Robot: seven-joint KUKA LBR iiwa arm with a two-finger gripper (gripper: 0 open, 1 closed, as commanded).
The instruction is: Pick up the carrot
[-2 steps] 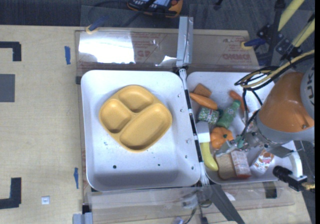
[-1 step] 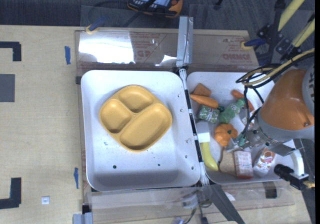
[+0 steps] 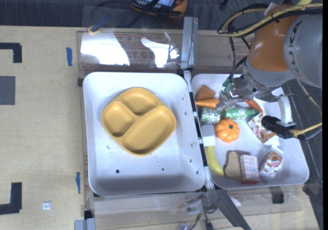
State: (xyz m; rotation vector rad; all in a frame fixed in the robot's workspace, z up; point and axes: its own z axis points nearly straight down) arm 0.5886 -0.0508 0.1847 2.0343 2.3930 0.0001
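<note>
Grey arm enters from right of view, bulky orange band above wrist, yellow and black cables looped over it. Arm leans down and leftward over right bin, wrist over bin's upper part. Gripper low inside right bin, near its upper-left corner, close to wall shared with neighbouring bin. Metallic gripper body points left and slightly down. Finger spread too small and cluttered to make out. Nothing visibly lifted.

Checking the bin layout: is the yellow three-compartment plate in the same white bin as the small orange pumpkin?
No, the yellow three-compartment plate lies in the left white bin, the small orange pumpkin in the right white bin.
</note>
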